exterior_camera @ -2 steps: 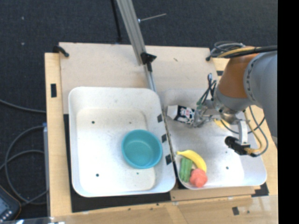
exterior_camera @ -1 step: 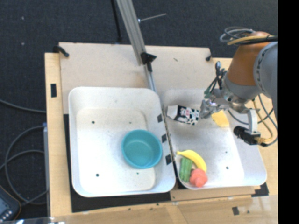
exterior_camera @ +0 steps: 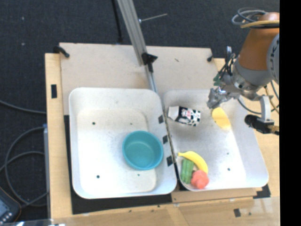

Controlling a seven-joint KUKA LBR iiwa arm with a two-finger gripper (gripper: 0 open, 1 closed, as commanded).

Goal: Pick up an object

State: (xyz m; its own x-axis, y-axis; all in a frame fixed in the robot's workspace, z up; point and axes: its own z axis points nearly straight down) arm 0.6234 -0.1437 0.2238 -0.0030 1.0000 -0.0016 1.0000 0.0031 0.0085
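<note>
A: Where is the hand [exterior_camera: 217,98] sitting right now?

B: It is hanging over the upper right part of the right bin [exterior_camera: 244,171], just above a yellow lemon-shaped piece [exterior_camera: 221,118] that is lying on the bin floor. The arm [exterior_camera: 256,55] is leaning in from the right.

A: Is it gripping anything?

B: I cannot tell. The wrist is hiding the tip from this angle, so I am not calling it released or clenched. Nothing is showing as lifted, though; the yellow piece is looking flat on the bin.

A: So the pick is not done.

B: I am judging it as not done. Every candidate is lying in a bin: a small black-and-white carton [exterior_camera: 185,115] is resting on its side near the left wall of the right bin, and a banana [exterior_camera: 196,158], a green vegetable [exterior_camera: 187,170] and a red fruit [exterior_camera: 200,179] are bunching together at the bin's near left corner.

A: And the left bin [exterior_camera: 89,107]?

B: It is holding a teal bowl [exterior_camera: 142,149], well apart from the hand.

A: What is remaining?

B: Closing on something, most likely the yellow piece, and raising it clear.
</note>
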